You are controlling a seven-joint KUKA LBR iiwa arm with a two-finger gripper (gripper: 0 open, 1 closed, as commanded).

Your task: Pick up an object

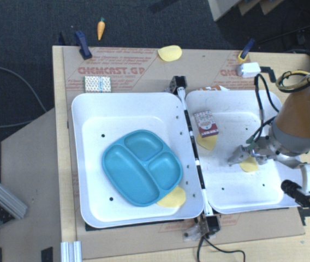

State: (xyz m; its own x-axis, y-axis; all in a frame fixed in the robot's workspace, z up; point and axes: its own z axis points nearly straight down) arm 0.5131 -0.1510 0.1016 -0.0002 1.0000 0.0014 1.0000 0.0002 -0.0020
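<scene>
The brown board under the bins reads "CHEMCAST" in red print.

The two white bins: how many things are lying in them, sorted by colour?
Blue: 1, the divided plate
Yellow: 3, one by the plate, one under the small box, one at the tool
Red and white: 1, the small box
Total: 5

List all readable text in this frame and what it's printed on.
"CHEMCAST G.P": red print, upside down, on the brown board under the bins, left of centre; repeated at right, partly hidden.
Small red and white carton in the right bin: print too small to read.
Patterned packet on the board: too blurred to read.
</scene>
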